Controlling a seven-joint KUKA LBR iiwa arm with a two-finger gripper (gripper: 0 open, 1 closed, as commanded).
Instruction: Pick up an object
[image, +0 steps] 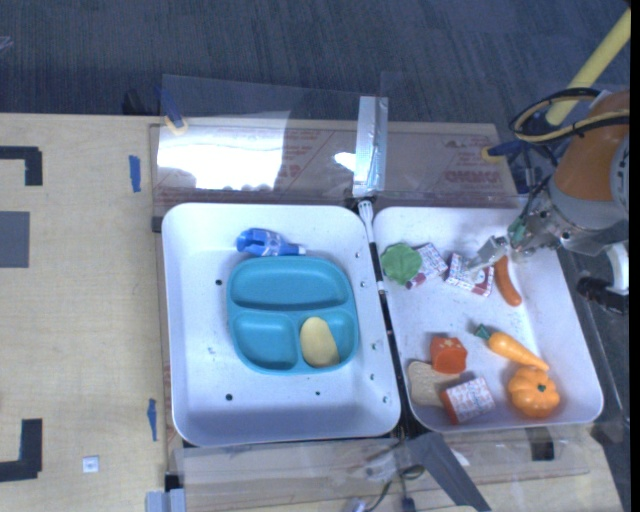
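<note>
The gripper (497, 250) hangs over the far side of the right bin (580, 330), at the end of the grey arm (590, 180) with its orange band. Whether it is open or closed cannot be told from this view, and nothing is visibly held in it.

Taking the right bin as the landmark: a red sausage (508, 282) lies just beside the gripper, toward the bin's far right. Left of it along the far side sit two small red-and-white packets (452, 270), and a green leafy piece (401, 263) rests near the bin's left wall. A carrot (510, 347) lies in the middle right, with a small orange pumpkin (532, 391) nearer the front right corner. A red pepper (449, 354) sits mid-bin, and before it a slice of bread (425, 383) touches a red-and-white can (467, 399).

Left of that bin, the left bin (190, 330) holds a blue divided tray (285, 300) with a yellow potato (319, 342) in its front right compartment, and a blue item (266, 242) behind the tray.
</note>
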